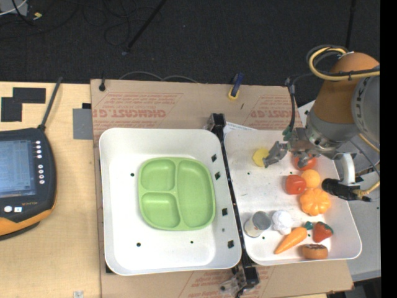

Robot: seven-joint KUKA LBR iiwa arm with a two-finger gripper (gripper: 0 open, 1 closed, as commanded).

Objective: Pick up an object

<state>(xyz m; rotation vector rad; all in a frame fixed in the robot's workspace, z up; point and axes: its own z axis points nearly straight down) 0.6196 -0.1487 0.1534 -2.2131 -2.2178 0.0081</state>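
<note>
The gripper (286, 152) hangs over the right bin (248, 179), its two grey fingers spread apart with nothing between them. One finger points down toward a small yellow piece (260, 156) lying on the bin floor just beside it; whether they touch cannot be told. A small red item (306, 162) sits directly under the wrist, partly hidden by it.

Farther toward the near edge of the right bin, a red tomato (294, 184) and an orange ball (311, 179) lie touching each other, with an orange pumpkin (314, 202) just below them. Nearer that bin's front rim are a grey can (257, 222), a white crumpled lump (282, 220), a carrot (290, 239), a strawberry (322, 231) and a brown doughnut-like piece (313, 251), all close together.

Beside the right bin, across the black divider, the left bin (118, 166) holds a green compartment plate (176, 193) lying flat near its middle. Well apart from the right bin, at the far end of the bench (68, 185), rests a handheld control pendant (25, 182).
</note>
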